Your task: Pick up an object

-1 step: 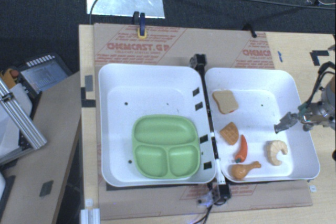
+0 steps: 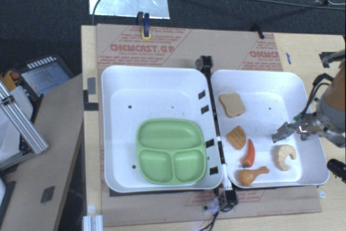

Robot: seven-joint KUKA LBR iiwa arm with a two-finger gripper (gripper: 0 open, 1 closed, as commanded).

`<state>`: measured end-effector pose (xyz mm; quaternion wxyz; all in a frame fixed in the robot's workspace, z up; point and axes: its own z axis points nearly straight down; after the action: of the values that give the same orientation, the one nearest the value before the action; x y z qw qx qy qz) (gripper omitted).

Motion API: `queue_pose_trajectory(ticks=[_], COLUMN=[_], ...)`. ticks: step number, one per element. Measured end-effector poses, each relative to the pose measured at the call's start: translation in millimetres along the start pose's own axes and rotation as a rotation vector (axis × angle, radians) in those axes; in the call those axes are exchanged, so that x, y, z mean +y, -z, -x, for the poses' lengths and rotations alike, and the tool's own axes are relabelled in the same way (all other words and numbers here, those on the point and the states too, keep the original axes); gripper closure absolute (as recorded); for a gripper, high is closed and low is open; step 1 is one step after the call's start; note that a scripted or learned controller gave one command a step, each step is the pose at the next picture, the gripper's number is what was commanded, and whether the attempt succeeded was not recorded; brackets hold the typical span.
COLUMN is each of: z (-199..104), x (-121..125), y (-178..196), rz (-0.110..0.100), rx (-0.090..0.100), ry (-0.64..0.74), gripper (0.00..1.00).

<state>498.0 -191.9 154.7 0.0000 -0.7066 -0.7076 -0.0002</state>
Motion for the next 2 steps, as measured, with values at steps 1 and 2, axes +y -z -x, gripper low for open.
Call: queue_pose_trajectory(ticks=[1,2], z=[0.0,-0.2], x=[-2.7,-2.0], y=[-62.0,-70.3], rz=[-0.002,0.000], rx=[0.001,0.000], ry=[0.000,0.000], gripper=[0.00,0.00])
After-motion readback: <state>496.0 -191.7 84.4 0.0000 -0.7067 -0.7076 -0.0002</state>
